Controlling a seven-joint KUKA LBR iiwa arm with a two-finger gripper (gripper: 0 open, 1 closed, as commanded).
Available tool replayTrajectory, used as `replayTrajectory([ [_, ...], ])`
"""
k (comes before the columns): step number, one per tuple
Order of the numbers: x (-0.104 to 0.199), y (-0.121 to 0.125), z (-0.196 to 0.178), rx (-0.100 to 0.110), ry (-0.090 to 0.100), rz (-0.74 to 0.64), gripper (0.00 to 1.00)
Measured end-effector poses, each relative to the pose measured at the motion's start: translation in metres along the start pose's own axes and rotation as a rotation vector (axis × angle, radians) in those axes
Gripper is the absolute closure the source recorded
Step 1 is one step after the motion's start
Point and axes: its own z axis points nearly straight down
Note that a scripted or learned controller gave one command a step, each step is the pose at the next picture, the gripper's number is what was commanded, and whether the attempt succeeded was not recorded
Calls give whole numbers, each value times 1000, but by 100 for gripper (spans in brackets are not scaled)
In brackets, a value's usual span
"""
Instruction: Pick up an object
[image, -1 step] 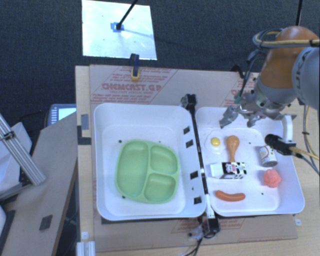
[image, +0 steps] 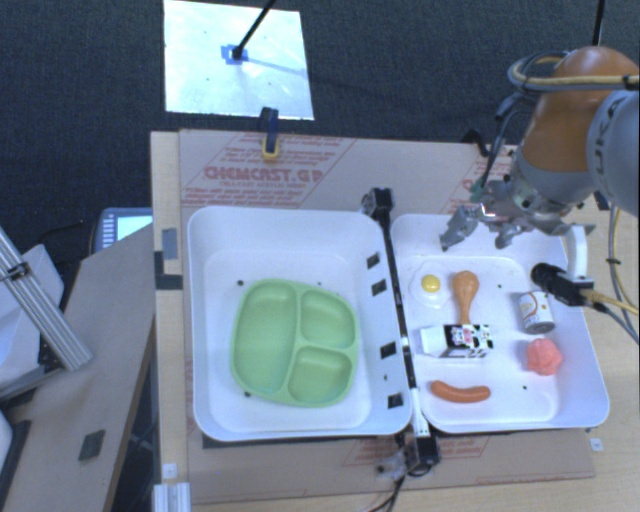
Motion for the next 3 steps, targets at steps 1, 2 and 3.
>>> replayTrajectory([
  [1, 5, 4, 43, 3, 1, -3, 0],
  [2, -4, 3, 101, 3, 0, 3, 0],
  [3, -3, 3, 126, 1, 0, 3, 0],
])
